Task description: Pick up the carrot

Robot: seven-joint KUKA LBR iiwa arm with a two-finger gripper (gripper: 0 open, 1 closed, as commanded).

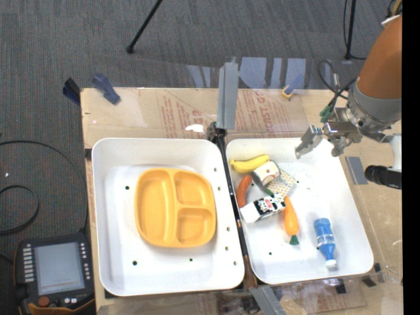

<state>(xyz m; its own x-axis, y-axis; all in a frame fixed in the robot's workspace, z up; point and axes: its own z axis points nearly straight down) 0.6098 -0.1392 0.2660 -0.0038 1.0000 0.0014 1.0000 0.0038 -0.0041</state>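
- The carrot [291, 220] lay in the right bin [348, 205], near its middle, pointing roughly near-to-far with its green stub at the near end.
- Just left of the carrot sat a small black-and-white carton [262, 208], tilted, its right end touching or almost touching the carrot.
- Farther back in the same bin lay a yellow banana [249, 164], and just right of it a small round tan-and-white item [266, 172] with a red mark.
- A thin orange-red piece [243, 189] lay along the bin's left wall, beside the carton; what it was could not be told.
- A patterned packet [281, 184] rested between the round item and the carrot.
- A blue bottle [324, 241] with a white cap lay to the right of the carrot, near the bin's near right corner, apart from it.
- The left bin [115, 176] held a yellow divided plate [175, 207] with three compartments.
- The hand [321, 142] hung above the far right edge of the right bin, well apart from the carrot, below the arm's orange band [387, 54].
- Its fingers [306, 143] stood spread, with nothing between them.
- Both bins sat side by side on the counter [151, 113], and a grey handheld screen unit [56, 271] lay on the floor at the near left.
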